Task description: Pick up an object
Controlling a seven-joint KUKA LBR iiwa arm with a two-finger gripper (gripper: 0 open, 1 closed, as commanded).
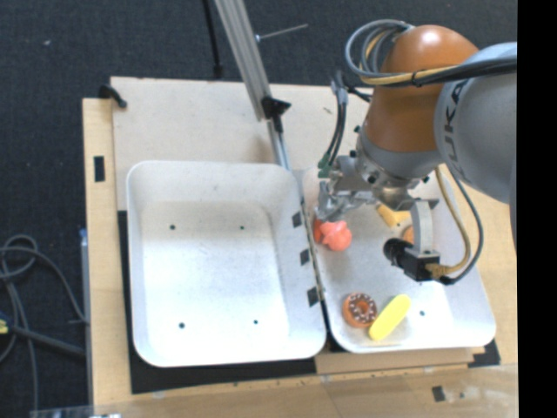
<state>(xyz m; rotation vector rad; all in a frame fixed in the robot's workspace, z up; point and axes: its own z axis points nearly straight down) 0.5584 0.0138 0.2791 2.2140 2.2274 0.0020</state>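
My gripper (332, 209) reaches down into the right bin (452, 320) near its left wall, just above a coral-pink rounded object (333, 235). The pink object lies right under the fingertips; whether it sits between them is unclear. At the bin's front lie a brown ringed doughnut-like piece (359, 308) and a yellow oblong object (389, 317), side by side. An orange object (393, 215) peeks out from under the wrist, mostly hidden.
The left bin (213, 264) sits beside the right one, their walls touching in the middle. A metal pole (248, 59) slants up from the bench behind the bins. A black cable and connector (409, 259) hang from the wrist over the right bin.
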